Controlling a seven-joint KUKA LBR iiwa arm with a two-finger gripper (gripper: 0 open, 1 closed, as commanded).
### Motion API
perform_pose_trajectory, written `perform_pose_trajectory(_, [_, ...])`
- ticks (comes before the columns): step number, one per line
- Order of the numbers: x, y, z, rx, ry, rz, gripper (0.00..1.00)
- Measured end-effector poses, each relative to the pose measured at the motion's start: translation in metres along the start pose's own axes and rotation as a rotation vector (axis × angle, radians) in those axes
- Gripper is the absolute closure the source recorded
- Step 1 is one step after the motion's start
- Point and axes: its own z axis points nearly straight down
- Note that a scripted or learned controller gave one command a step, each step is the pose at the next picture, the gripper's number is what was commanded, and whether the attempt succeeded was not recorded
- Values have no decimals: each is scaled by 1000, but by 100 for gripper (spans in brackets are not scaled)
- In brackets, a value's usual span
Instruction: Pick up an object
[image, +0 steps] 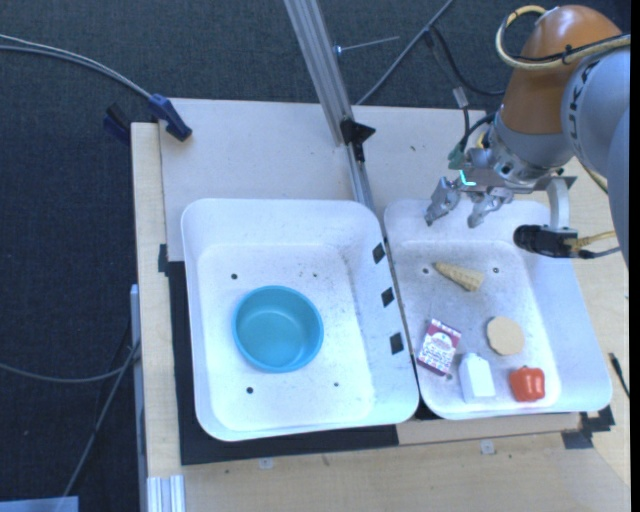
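Cone-shaped tan pastry (458, 275) lies flat in the right bin (560, 300), just below the claw (464, 209). Claw hangs over the bin's far rim, metal fingers spread wide, holding nothing. Nearer: patterned red packet (438, 347), round tan disc (506, 336), white block (477, 377), glossy red pepper (527, 383). Left bin (215, 235) holds a smooth blue bowl (278, 328).
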Motion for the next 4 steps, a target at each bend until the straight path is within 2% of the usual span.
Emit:
perform_pose_trajectory(1, [0, 1, -4, -7, 0, -1, 0])
perform_pose_trajectory(2, [4, 4, 61, -1, -2, -3, 0])
perform_pose_trajectory(3, [5, 3, 101, 0, -2, -3, 0])
perform_pose_trajectory(4, [6, 5, 85, -5, -1, -4, 100])
